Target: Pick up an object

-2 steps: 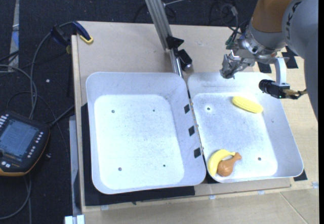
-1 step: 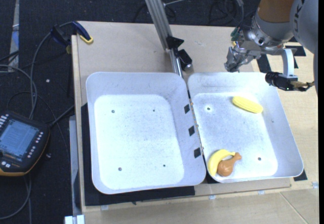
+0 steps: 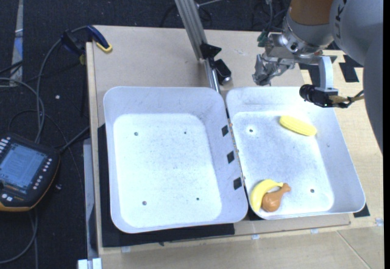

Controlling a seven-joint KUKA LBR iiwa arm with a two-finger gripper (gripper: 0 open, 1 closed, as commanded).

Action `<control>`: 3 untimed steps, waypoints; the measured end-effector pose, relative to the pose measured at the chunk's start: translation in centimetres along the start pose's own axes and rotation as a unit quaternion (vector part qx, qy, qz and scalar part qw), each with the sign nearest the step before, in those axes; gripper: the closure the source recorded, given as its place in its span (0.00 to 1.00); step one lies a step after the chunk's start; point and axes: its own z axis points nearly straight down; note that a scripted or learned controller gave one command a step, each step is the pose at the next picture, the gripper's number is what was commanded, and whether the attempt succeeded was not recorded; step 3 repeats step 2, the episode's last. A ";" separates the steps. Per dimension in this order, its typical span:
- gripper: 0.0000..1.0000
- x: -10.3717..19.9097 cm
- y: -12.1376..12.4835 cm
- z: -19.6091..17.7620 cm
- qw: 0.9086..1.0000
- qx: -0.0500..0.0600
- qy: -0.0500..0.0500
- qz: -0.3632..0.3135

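Tan tabletop (image 3: 152,58), cut off at the near edge and hidden largely under two white bins. Grey arm (image 3: 359,0) with orange band, entering from the right, cropped by the top and right edges. Left bin (image 3: 116,103), speckled and bare of objects. Right bin (image 3: 341,158), its far rim just below the tool. Slanted aluminium rail (image 3: 189,12) rising from between the bins, running out of frame at the top. Handheld pendant (image 3: 21,170) on the floor far left, partly cropped. Tool (image 3: 265,74) hanging over the far-left corner of the right bin, dark and blurred; state of its tips impossible to tell. Yellow oblong piece (image 3: 298,126) far right in that bin. Banana (image 3: 263,188) near edge, touching an orange-brown drumstick-like toy (image 3: 274,197), overlap unclear.
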 end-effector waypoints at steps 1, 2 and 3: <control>1.00 5.9 -0.1 -0.2 1.000 0.000 0.000 -0.001; 1.00 10.2 -0.6 0.5 1.000 0.000 0.000 0.000; 1.00 10.2 -0.6 0.5 1.000 0.000 0.000 0.000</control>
